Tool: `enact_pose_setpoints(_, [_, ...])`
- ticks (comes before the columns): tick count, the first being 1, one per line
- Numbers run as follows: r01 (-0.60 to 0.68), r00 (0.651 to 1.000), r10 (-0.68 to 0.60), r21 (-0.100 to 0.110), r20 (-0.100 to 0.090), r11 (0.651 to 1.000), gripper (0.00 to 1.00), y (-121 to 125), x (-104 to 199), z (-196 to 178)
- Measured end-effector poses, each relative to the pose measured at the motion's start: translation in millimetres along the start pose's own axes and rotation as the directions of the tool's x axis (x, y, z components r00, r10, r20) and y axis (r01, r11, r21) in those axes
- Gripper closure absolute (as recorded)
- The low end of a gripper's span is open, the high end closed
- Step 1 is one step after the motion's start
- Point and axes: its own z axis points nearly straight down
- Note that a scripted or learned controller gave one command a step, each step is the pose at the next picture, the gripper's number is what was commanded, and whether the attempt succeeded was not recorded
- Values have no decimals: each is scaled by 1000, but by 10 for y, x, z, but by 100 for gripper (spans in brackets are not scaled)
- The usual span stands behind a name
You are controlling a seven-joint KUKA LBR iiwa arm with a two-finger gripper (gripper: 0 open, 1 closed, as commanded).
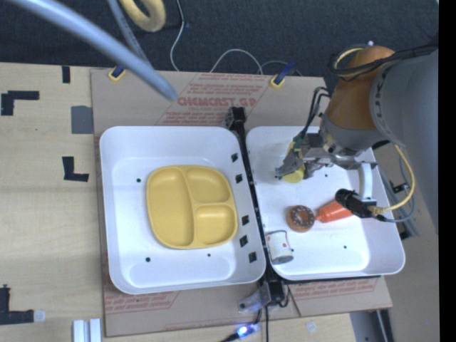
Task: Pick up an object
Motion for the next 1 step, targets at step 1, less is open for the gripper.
enact_pose_setpoints(1, [0,1000,0,-1,0,1000,100,35,22,-422])
